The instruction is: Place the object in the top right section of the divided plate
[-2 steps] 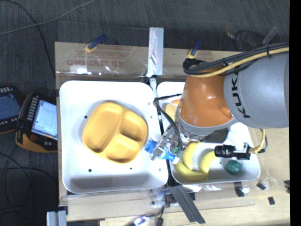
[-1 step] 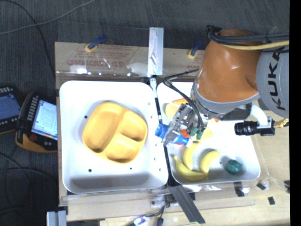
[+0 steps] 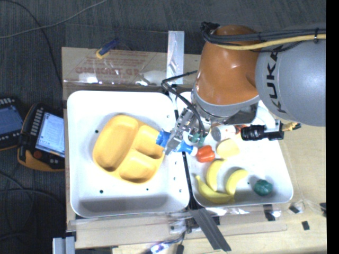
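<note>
1. A large grey robot arm (image 3: 296,83) with a wide orange band (image 3: 230,62) fills the upper right of the frame and reaches down and left toward the middle.
2. A white bin (image 3: 85,194) takes up the centre left of the frame. A second white bin (image 3: 280,168) sits just beside it on the right, partly covered by the arm.
3. A yellow divided plate (image 3: 127,147) lies in the left bin, tilted, with three shallow sections. Its upper right section is nearest the wall between the two bins.
4. A yellow banana (image 3: 212,187) lies in the right bin, toward the lower middle of the frame, curved along the bin's lower edge.
5. The gripper (image 3: 177,136) hangs over the wall between the two bins, at the centre of the frame. Its metal fingers point down and left. A small blue object (image 3: 163,138) sits at the fingertips, touching the right edge of the plate. Whether the fingers are pinching it or only beside it cannot be told.
6. A pale yellow piece (image 3: 228,148) lies in the right bin, just above the banana.
7. A small orange-red piece (image 3: 205,153) lies to the left of the pale one, near the gripper.
8. A small dark green ball (image 3: 262,187) rests near the lower right corner of the right bin.
9. A handheld screen device (image 3: 45,139) with an orange casing lies at the left edge of the frame, outside the bins.
</note>
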Controlling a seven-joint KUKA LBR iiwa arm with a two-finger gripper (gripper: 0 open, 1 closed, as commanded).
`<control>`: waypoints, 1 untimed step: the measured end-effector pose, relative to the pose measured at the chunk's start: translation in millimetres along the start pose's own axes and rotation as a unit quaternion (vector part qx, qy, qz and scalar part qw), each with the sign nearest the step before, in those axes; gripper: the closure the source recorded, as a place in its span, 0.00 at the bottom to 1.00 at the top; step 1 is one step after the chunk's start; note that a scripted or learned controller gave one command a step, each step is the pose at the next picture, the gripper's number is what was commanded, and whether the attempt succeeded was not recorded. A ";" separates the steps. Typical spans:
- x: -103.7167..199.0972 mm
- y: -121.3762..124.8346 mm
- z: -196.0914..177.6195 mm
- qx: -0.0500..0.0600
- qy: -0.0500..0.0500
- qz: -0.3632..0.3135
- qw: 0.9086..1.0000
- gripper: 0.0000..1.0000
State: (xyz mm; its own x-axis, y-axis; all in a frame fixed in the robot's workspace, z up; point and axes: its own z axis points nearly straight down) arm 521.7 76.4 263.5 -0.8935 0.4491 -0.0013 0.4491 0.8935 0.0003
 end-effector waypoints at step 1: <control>30.3 16.5 -36.7 -0.001 -0.001 -0.200 0.980 1.00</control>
State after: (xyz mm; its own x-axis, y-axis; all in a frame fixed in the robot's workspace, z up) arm 502.0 104.7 300.2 -0.9980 0.0637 -0.0031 0.0637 0.9980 0.0017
